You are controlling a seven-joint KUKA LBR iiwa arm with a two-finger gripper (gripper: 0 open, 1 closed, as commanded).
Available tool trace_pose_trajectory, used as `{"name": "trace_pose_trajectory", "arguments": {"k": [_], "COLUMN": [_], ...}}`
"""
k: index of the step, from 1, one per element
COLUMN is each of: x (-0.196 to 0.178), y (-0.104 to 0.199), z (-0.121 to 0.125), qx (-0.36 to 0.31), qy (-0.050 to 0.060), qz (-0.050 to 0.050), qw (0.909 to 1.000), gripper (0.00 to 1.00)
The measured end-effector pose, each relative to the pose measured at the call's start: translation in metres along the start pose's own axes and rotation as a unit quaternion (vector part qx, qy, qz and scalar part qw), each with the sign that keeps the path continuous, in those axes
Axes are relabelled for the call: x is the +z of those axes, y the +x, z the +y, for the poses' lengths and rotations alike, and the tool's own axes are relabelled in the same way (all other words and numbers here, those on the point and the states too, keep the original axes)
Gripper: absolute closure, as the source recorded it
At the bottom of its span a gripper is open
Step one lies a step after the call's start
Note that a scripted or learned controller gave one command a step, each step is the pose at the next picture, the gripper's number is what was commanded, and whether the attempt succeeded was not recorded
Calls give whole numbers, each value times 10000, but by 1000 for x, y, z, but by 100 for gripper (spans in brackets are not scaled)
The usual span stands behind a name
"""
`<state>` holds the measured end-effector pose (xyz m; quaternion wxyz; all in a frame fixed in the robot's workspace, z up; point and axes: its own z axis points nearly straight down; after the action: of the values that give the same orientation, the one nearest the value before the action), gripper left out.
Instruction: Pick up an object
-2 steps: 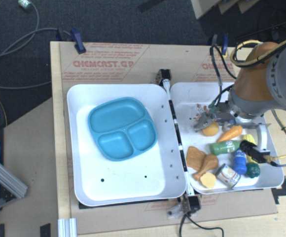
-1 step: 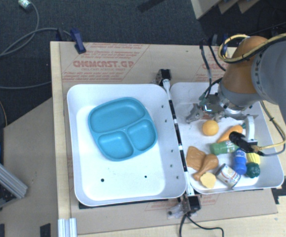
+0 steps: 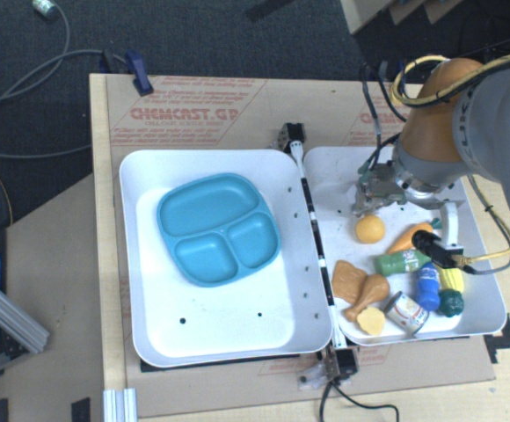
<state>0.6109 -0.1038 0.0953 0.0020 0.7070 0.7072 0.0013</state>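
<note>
Pincer (image 3: 371, 193) (fingers indistinct) hangs just above orange ball (image 3: 370, 229), right bin (image 3: 334, 174).

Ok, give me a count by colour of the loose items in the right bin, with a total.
Orange: 2, a round fruit and a carrot
Tan: 2, a bread slice and a drumstick
Green: 2
Blue: 1
Yellow: 1
Silver can: 1
Total: 9

Two white bins (image 3: 149, 323) sit side by side on the bench (image 3: 211, 108).
</note>
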Motion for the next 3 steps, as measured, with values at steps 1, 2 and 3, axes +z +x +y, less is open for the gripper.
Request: {"name": "trace_pose_trajectory", "arguments": {"k": [1,2,3], "x": [1,11,-2], "y": [0,2,2], "z": [0,-23,-19], "qx": [1,4,3], "qy": [6,49,-3], "qz": [2,13,3], "qw": [10000,10000,10000], "gripper": [0,0,100]}}
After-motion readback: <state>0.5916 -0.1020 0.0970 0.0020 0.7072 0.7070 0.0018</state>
